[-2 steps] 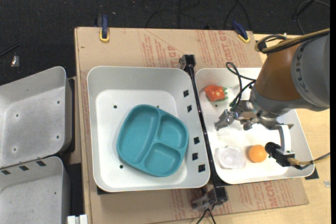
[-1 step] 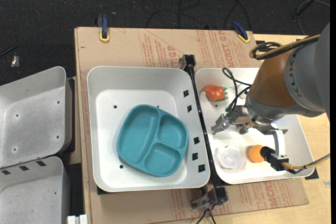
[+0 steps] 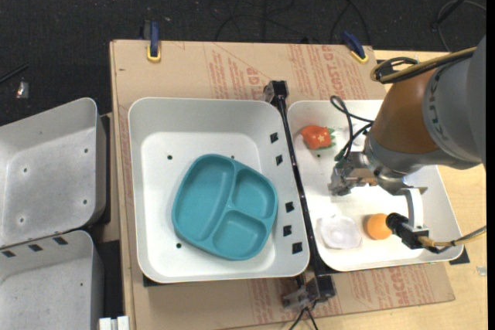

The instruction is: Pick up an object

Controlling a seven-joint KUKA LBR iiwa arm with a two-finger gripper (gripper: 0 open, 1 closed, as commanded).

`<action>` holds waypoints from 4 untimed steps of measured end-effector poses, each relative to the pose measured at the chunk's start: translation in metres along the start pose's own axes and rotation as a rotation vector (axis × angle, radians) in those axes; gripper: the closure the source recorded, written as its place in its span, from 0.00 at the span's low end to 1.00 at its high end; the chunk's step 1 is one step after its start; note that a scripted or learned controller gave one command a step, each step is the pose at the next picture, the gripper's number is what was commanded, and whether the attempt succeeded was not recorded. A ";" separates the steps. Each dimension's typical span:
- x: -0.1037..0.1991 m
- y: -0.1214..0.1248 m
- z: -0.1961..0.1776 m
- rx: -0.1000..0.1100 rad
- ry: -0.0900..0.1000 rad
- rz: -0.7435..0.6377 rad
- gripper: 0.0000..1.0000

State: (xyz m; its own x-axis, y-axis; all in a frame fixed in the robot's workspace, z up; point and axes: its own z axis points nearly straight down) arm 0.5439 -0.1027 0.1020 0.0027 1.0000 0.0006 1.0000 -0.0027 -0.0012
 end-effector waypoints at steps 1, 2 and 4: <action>0.007 0.004 -0.060 -0.007 -0.001 -0.006 1.00; 0.008 0.011 -0.123 -0.008 -0.002 -0.006 1.00; 0.061 -0.006 -0.160 0.001 0.001 -0.010 1.00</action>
State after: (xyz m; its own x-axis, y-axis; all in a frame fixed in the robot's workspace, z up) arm 0.5387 -0.0418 0.2620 -0.0072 1.0000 0.0016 1.0000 0.0072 -0.0027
